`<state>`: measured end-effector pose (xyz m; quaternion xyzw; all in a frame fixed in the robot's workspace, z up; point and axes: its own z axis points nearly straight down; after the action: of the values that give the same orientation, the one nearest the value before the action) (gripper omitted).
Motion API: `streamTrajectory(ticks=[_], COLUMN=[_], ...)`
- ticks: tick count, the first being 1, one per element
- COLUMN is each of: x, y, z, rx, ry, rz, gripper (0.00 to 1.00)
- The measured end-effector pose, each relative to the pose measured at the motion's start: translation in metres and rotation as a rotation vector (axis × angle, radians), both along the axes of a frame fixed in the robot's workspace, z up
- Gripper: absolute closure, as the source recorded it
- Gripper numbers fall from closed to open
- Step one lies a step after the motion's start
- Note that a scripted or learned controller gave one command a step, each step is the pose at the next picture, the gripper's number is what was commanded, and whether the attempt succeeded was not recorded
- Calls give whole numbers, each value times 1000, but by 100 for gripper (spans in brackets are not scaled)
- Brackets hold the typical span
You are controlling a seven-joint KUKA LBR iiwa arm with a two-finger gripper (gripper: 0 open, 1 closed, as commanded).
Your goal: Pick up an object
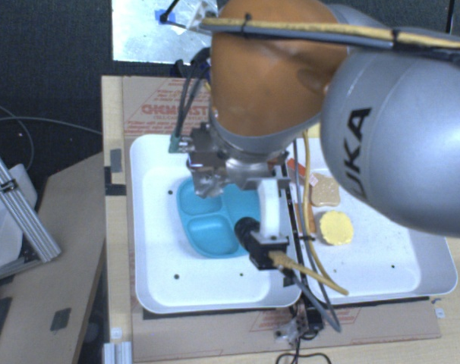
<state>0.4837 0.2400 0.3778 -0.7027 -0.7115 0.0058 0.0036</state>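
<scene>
A blue divided tray (212, 224) lies in the left white bin (158, 279). The arm's big orange and grey wrist hangs over the bin and hides the tray's far part. The gripper (207, 182) reaches down at the tray's upper left edge, with its tips hidden behind the wrist body. In the right bin (412, 275) lie a yellow round piece (337, 227) and a tan bread-like piece (325, 192), with a bit of an orange thing (295, 167) just past them.
Cables and a black fitting (254, 243) trail from the wrist across the wall between the bins. A brown board (150, 105) lies under both bins. A metal frame (17, 211) stands at the left, off the bench.
</scene>
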Motion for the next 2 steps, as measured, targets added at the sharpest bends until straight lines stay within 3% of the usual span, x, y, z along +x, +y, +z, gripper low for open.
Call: streamTrajectory(ticks=[1, 2], x=[41, 77], y=[-23, -44], z=[-168, 8], rx=[-5, 10], ry=[0, -36], rz=[-15, -15], gripper=[100, 100])
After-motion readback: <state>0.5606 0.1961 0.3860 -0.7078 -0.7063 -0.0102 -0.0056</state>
